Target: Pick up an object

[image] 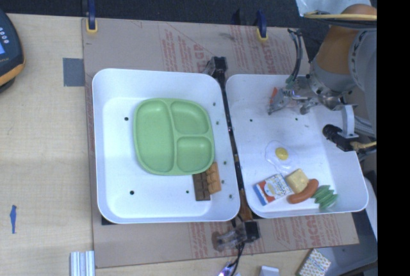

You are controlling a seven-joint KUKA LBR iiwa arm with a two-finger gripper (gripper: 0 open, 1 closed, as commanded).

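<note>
The gripper (pixel 289 102) hangs over the far part of the right bin (pixel 256 140); I cannot tell its state. A fried egg (pixel 279 154) lies nearer.

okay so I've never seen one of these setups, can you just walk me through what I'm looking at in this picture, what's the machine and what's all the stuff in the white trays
This is one photo from a camera fixed above a workbench, looking down at a slant. The grey machine with the orange band on the right is a robot arm. Its two-finger gripper hangs over the far end of the right bin, and nothing shows between its fingers.

The left bin holds a green divided plate and, beside its near right edge, a brown waffle-like block.

In the right bin lie toy foods: a fried egg, and at the near end a small red and white carton, a yellow cheese block, a sausage and a green piece.

Its job is to pick up an object.
</note>
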